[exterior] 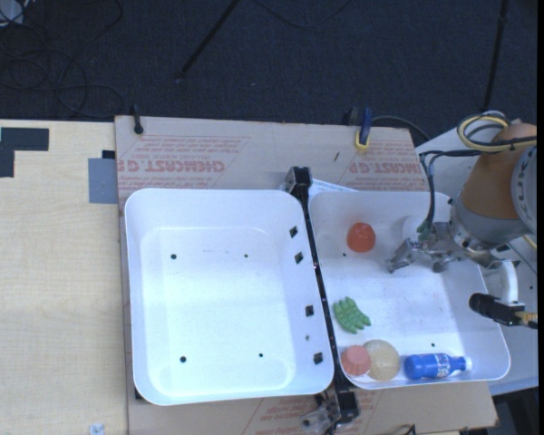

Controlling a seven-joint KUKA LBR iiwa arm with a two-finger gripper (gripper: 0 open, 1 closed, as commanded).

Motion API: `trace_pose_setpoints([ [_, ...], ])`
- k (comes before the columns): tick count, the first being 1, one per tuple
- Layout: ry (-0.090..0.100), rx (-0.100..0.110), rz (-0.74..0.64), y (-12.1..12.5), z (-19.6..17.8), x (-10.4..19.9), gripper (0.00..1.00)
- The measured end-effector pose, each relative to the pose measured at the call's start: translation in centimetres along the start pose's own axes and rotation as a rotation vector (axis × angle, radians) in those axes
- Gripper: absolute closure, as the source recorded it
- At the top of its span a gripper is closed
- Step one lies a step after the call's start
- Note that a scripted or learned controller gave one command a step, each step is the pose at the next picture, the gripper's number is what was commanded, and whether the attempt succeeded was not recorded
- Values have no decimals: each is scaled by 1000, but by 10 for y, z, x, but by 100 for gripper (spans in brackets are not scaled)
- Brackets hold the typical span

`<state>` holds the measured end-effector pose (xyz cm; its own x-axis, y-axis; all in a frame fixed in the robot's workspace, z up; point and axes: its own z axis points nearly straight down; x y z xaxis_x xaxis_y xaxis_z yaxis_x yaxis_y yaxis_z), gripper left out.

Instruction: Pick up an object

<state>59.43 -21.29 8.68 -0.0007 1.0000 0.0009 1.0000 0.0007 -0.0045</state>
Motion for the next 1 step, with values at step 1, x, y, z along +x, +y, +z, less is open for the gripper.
trace_pose_setpoints([
  [1, 0, -1, -1, 1, -11, 0, 100],
])
